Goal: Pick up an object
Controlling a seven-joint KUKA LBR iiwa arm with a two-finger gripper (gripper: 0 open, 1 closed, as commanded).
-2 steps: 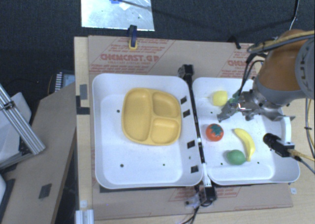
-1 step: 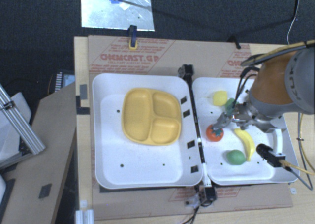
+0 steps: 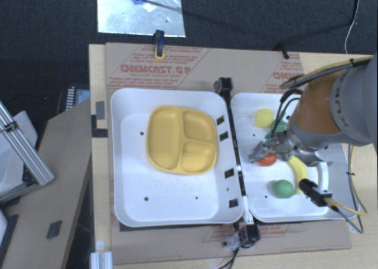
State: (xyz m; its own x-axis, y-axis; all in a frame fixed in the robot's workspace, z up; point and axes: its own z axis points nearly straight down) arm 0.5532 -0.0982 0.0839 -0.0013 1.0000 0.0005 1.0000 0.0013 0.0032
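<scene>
The right bin (image 3: 248, 203) holds a yellow lemon-like piece (image 3: 264, 117) at the back, a red-orange piece (image 3: 269, 159) in the middle, a green ball (image 3: 283, 188) toward the front and a yellow banana (image 3: 298, 171) beside it. My gripper (image 3: 261, 152) reaches in from the right and hangs low over the red-orange piece, its metal tips right at that piece's top left. The grey arm with its orange band (image 3: 316, 111) covers the bin's right part. A small green bit (image 3: 280, 125) peeks out beside the wrist.
The left bin (image 3: 127, 203) carries a yellow divided plate (image 3: 180, 139) in its middle. A black divider rail (image 3: 231, 143) runs between the bins. Cables trail off the arm at the front right. The bench is brown cardboard (image 3: 177, 70).
</scene>
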